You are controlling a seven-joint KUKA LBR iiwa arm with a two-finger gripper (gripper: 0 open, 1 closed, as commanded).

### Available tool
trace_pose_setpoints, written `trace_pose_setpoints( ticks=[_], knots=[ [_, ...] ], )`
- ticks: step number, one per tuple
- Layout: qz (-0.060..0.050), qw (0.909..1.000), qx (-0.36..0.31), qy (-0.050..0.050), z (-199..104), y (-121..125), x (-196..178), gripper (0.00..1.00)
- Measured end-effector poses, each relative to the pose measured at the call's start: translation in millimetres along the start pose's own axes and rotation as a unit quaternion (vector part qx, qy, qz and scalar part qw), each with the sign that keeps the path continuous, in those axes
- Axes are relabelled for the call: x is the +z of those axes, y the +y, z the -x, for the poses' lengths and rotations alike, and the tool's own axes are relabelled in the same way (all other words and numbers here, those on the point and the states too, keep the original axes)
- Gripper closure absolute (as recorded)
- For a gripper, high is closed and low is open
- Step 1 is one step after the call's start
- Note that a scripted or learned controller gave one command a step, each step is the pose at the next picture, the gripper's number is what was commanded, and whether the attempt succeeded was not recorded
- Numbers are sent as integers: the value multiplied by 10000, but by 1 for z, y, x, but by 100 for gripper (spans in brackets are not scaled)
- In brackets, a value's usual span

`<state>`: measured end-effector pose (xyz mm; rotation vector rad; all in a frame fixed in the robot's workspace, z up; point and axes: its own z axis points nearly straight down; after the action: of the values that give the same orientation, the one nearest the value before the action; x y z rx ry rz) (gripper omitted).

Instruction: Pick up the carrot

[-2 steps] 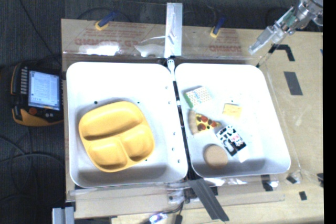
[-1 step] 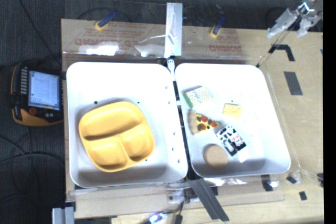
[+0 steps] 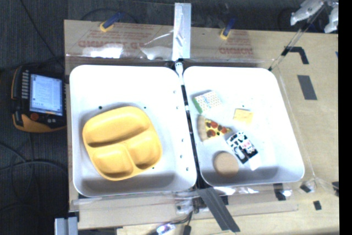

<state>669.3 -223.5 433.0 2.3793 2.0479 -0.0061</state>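
Dark carpet surrounds a wooden worktop (image 3: pixel 313 135) that carries two shallow white bins side by side. A yellow divided plate (image 3: pixel 122 142) lies in the left bin (image 3: pixel 82 85). The right bin (image 3: pixel 275 118) holds a green-and-white box (image 3: pixel 208 100), a small yellow block (image 3: pixel 243 115), a toy pizza slice (image 3: pixel 214 129), a black-and-white patterned piece (image 3: pixel 242 146) and a round brown disc (image 3: pixel 225 163). Which of these small things is the carrot cannot be told. Pale mechanical parts, apparently the hand (image 3: pixel 313 7), sit at the upper right, well apart from the bins; its state is unclear. An orange-cased screen device (image 3: pixel 41 97) rests on the floor to the left.
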Motion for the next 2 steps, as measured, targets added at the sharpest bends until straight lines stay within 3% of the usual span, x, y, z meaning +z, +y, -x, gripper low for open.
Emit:
trace_pose_setpoints(
  ticks=[1, 2],
  knots=[
    [-7, 9900, 1410, 5, -7, -1, 0, 0],
    [-14, 9361, 3517, -2, -9, -1, 1, 0]
  ],
)
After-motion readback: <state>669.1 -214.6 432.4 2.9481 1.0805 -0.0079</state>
